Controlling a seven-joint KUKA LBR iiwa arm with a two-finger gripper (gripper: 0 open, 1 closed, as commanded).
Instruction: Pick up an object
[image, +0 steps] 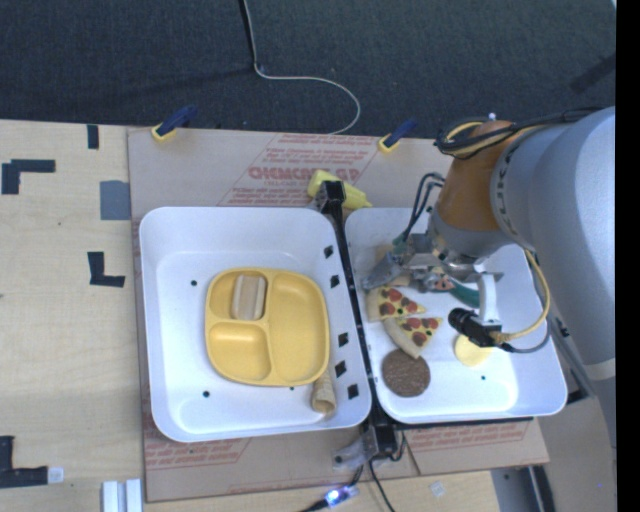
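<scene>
My gripper (392, 272) hangs low in the right bin (530, 395), near its left wall. Just below it lies a pizza slice (405, 318) with red and green toppings, close to the gripper's tip; whether they touch I cannot tell. A round brown patty (405, 374) sits in front of the slice. A pale yellow disc (471, 349) lies to the right, partly behind a black part of the wrist. A teal object (466, 294) peeks out under the gripper body. Nothing is seen held.
The left bin (170, 250) holds a yellow divided plate (285, 335) with a tan block (248, 295) in one compartment, and a tan cone-shaped piece (323, 396) by its front right corner. A yellow item (325, 184) lies behind the bins. The arm (560, 210) covers the right bin's far right.
</scene>
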